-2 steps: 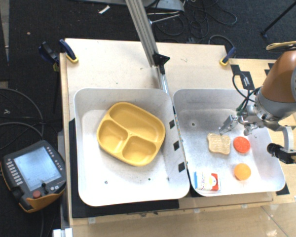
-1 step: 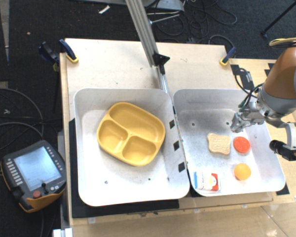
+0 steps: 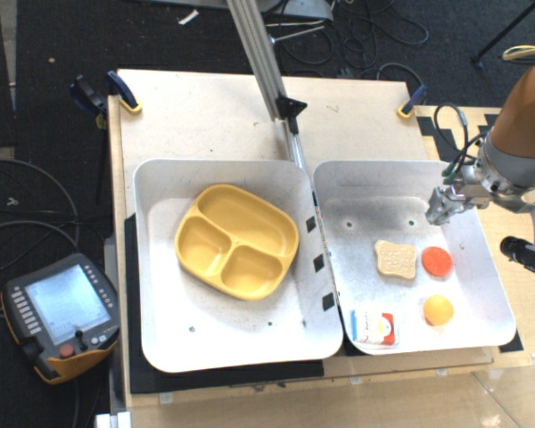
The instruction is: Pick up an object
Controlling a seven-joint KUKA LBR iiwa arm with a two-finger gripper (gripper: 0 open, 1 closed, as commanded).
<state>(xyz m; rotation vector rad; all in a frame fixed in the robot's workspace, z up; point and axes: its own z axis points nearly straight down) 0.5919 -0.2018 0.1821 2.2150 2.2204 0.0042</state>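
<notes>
In the right bin lie a tan slice of toast, a red-orange round piece, a yellow ball-like fruit and a small white and red carton. My gripper hangs over the bin's far right part, above and a little right of the toast and the red piece, apart from both. Nothing shows between its fingers.
The left bin holds a yellow divided plate. A metal pole slants down to the bins' shared far edge. A teach pendant lies off the bench at the left. Clamps sit at the bench's far corners.
</notes>
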